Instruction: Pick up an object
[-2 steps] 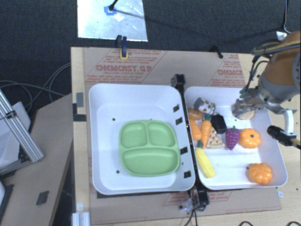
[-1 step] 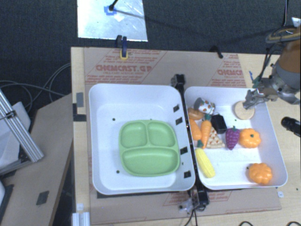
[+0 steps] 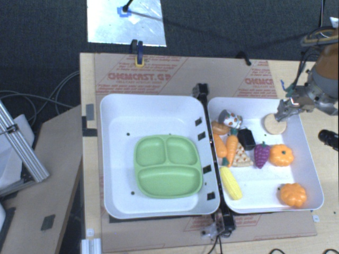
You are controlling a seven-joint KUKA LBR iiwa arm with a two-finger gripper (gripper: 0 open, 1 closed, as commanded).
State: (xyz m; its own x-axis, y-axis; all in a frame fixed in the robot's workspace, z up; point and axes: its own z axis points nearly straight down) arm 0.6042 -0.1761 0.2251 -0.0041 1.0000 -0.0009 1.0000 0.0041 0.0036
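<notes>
We find the gripper (image 3: 282, 111) over the right bin (image 3: 312, 165), just above a tan disc (image 3: 274, 125). We note a green tray (image 3: 168, 166) in the left bin (image 3: 119, 142).

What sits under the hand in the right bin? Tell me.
A flat round tan disc lies on the floor of the right bin, directly below the hand. The hand covers the disc's upper right edge, so any contact there cannot be seen.

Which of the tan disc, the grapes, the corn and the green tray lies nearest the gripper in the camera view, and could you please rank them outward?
From the gripper:
1. Tan disc, right beneath it in the right bin.
2. Grapes, mid right bin.
3. Corn, near that bin's left front.
4. Green tray, in the left bin.
</notes>
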